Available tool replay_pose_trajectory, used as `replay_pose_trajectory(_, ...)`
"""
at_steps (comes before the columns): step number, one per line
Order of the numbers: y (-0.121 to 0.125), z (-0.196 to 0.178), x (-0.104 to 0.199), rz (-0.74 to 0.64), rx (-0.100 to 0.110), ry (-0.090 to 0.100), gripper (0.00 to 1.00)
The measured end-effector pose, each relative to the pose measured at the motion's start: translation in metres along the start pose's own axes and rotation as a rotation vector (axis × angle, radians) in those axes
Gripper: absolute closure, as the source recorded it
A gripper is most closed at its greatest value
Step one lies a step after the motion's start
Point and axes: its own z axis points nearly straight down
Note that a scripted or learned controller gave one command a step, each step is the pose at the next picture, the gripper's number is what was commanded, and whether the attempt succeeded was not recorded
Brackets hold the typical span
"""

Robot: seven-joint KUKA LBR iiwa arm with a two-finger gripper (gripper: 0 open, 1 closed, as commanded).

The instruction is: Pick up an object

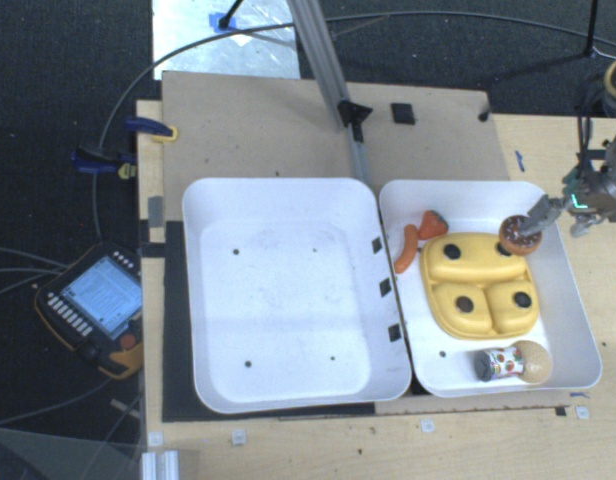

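The right bin (586,340) holds several objects. A large yellow block with dark holes (478,286) lies in its middle. A brown doughnut-like piece (518,235) rests at the block's upper right corner. Two orange carrot-like pieces (406,249) lie to the block's upper left, one with a teal end (433,223). A small can (496,364) and a tan ball (534,360) sit near the bin's front wall. My gripper (545,212) reaches in from the right over the bin's far right corner, its tip just above and right of the doughnut piece.
The left bin (203,268) stands beside the right one, sharing a middle wall with black clips (385,286). A grey pole (323,53) slants over the bench at the back. A teach pendant (93,303) lies off the bench on the left.
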Motion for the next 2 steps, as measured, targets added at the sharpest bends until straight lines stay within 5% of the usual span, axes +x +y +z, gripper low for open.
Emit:
replay_pose_trajectory(1, 0.001, -0.001, 0.0, 0.0, -0.003, -0.001, 0.0)
replay_pose_trajectory(2, 0.006, 0.043, 0.005, -0.003, 0.001, 0.0, 0.0)
